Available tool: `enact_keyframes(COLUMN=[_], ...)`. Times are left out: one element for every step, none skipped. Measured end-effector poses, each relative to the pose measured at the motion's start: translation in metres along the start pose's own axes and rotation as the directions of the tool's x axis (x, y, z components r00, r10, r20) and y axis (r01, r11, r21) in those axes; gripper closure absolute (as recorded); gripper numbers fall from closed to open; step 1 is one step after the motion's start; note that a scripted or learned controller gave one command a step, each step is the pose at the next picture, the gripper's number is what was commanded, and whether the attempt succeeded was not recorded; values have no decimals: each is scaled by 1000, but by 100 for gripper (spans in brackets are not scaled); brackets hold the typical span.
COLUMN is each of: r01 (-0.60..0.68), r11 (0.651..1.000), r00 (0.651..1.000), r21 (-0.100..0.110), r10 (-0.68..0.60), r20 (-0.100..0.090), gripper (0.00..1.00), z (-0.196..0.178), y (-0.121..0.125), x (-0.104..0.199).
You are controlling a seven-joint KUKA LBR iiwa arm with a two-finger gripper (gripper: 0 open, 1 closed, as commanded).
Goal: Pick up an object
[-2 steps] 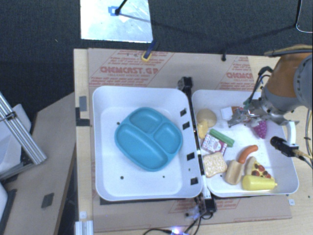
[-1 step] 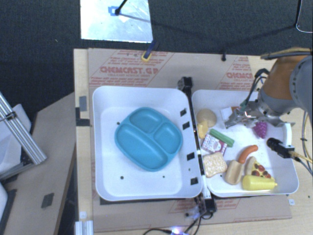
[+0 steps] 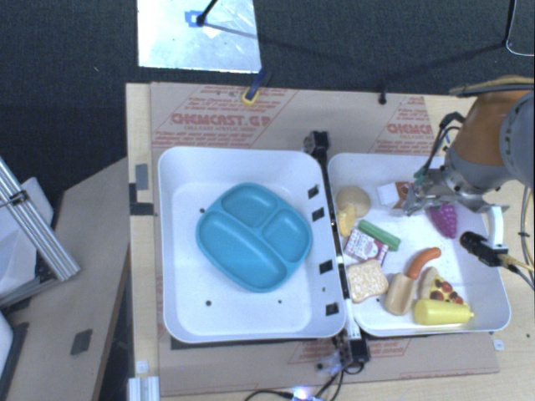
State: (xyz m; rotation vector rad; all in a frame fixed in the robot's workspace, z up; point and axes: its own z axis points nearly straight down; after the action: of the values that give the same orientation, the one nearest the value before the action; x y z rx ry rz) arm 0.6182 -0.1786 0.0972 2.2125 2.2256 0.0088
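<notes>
Camera view: a blue, three-compartment plastic plate (image 3: 254,236) is lying in the left white bin (image 3: 180,190), well to the left of the claw (image 3: 415,200). In the right white bin (image 3: 495,295), a beige round bun (image 3: 354,198) is sitting to the claw's left, a green rectangular block (image 3: 379,233) is lying below-left of it, and a purple bunch of toy grapes (image 3: 444,218) is resting just right of it. An orange toy sausage (image 3: 423,261) is lying below. Whether the claw is wide or narrow, I cannot tell.
</notes>
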Motion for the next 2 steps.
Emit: enact_keyframes(r01=[-1,-1], r11=[1000,1000], r00=[1000,1000], r21=[1,1], r10=[1,1], r20=[3,3], gripper=[100,100], z=[-48,-94], y=[-3,-7], x=[7,9])
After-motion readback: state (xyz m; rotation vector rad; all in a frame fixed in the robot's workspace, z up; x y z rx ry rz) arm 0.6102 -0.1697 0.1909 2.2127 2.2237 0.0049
